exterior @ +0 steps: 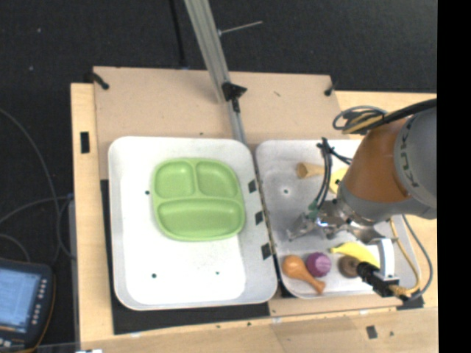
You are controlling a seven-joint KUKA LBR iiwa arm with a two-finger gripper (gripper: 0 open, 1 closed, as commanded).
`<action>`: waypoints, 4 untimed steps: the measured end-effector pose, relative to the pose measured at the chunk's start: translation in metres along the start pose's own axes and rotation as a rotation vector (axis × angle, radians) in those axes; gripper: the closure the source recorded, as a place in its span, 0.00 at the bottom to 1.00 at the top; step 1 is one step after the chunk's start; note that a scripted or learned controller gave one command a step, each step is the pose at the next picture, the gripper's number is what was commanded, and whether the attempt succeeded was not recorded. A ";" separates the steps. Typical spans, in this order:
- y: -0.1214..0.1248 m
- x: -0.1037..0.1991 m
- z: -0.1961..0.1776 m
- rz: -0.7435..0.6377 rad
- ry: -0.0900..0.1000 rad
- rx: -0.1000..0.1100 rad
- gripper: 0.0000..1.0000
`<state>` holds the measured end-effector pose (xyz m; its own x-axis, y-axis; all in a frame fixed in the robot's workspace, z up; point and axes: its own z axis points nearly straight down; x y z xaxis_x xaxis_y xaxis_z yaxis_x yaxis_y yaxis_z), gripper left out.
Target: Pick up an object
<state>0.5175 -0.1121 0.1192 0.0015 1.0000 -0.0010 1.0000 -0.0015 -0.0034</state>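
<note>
My gripper (307, 225) hangs low in the middle of the right bin (283, 169), under the orange band of the arm (374, 169). I see nothing between its fingers. Near the bin's front edge lie an orange pear-shaped toy (300, 270), a purple ball (319, 263), a yellow banana-like piece (358, 251) and a small brown object (346, 265). A tan piece (309, 170) lies toward the back of the bin, and a bit of yellow (338, 183) shows beside the arm.
The left bin (132, 271) holds a green divided plate (197, 199). A slanted metal pole (210, 39) rises behind the bins. Cables (357, 116) loop near the arm at the back right. A tablet (22, 296) sits off the bench at lower left.
</note>
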 end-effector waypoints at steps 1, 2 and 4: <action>0.003 -0.001 -0.014 0.005 0.000 -0.009 1.00; 0.006 -0.012 -0.072 0.001 -0.002 -0.012 1.00; 0.006 -0.016 -0.158 -0.004 -0.001 -0.010 1.00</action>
<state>0.5237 -0.1275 0.2770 -0.0023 1.0000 -0.0021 1.0000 0.0023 0.0069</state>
